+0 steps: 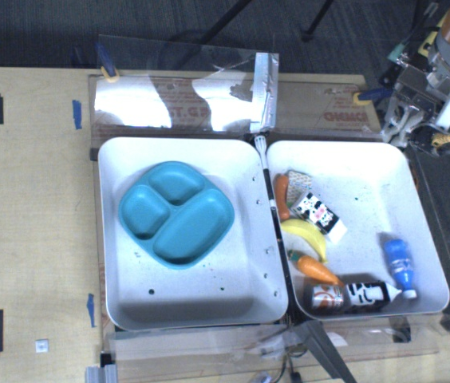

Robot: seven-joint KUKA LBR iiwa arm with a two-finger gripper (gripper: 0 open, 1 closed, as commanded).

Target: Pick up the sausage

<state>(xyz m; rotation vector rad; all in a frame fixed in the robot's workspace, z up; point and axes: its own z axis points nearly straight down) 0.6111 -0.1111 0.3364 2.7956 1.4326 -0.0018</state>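
sausage [282,195]: reddish-orange, short and stubby, smooth skin
axis: long axis runs up-down in view, top end toward far rim
location: right bin [369,154], against left wall, just above banana [307,236], beside cow-print carton [317,212]
gripper [400,122]: beyond right bin's far-right corner, holding nothing; finger spread unclear

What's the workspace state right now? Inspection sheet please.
Surface: two shallow white bins side by side, left bin, right bin.
Job's things: reddish-brown sausage in the right bin, against its left wall.
Clutter: blue three-compartment plastic plate in the left bin; yellow banana, orange carrot, black-and-white cow-print carton, blue bottle, dark bottle lying flat in the right bin.
Gripper: gripper above the right bin's far right corner, holding nothing.
Cables: yellow cable beside the gripper.
Surroundings: dark carpet, tripod legs.
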